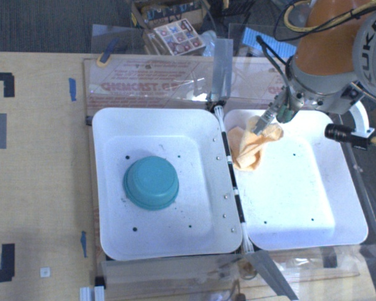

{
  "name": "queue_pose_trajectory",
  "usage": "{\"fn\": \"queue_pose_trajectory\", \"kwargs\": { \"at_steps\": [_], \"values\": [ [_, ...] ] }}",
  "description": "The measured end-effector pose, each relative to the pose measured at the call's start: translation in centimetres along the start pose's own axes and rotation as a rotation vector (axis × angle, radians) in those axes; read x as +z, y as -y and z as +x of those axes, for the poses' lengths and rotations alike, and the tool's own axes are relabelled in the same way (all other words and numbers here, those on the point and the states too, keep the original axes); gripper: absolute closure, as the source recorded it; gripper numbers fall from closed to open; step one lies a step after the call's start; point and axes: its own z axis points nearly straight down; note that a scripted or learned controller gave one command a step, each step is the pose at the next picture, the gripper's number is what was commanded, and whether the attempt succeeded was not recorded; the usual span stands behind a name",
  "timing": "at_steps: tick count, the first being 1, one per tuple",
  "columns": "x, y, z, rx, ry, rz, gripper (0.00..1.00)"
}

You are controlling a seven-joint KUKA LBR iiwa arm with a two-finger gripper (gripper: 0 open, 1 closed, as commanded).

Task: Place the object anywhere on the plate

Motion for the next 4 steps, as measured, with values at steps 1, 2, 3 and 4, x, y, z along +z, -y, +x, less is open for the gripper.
{"fn": "queue_pose_trajectory", "kwargs": {
  "at_steps": [1, 2, 3, 4],
  "values": [
    [0.3, -3.5, 3.1, -0.399, 0.001, -0.001, 1.0],
    [-0.4, -6.0, 7.7, -0.772, 0.002, -0.003, 1.0],
    [0.5, -8.9, 11.9, -0.776, 0.0, -0.002, 1.0],
    [0.5, -8.9, 11.9, -0.776, 0.0, -0.002, 0.0]
  ]
}}
